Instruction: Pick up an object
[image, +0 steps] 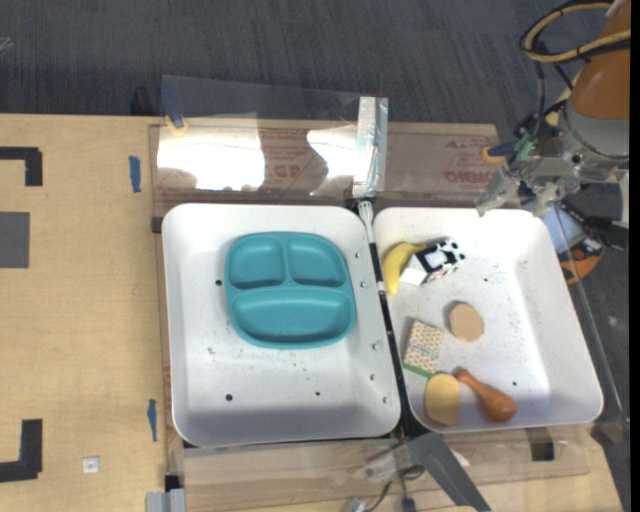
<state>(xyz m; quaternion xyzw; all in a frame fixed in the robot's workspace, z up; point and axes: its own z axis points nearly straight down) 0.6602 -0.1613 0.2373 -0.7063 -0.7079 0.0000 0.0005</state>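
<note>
The two white bins take up the middle of the frame. The left bin (190, 330) holds a teal divided plate (290, 288), lying flat at its centre. The right bin (530, 300) holds all the small things, so the pick belongs here.

The arm (600, 95) sits at the upper right of the frame, above and just outside the right bin's far corner. Its gripper (520, 185) hangs near that corner, well apart from every object. I cannot tell whether the claw is open or closed, since it is too small and cluttered at this angle.

In the right bin, largest first:
- a yellow banana (397, 265) at the upper left, beside the dividing wall
- an orange and yellow gourd-like toy (462, 394) at the lower middle, near the front wall
- a patterned card or packet (424, 346), just above the toy
- a black and white block (437, 257), touching or just beside the banana
- a tan round disc (465, 322), alone in the middle

For a clean grasp, the disc looks the best choice: it stands clear of neighbours and walls. Descend straight over it with the claw wide. The banana is riskier, being close to the wall and the block
</note>
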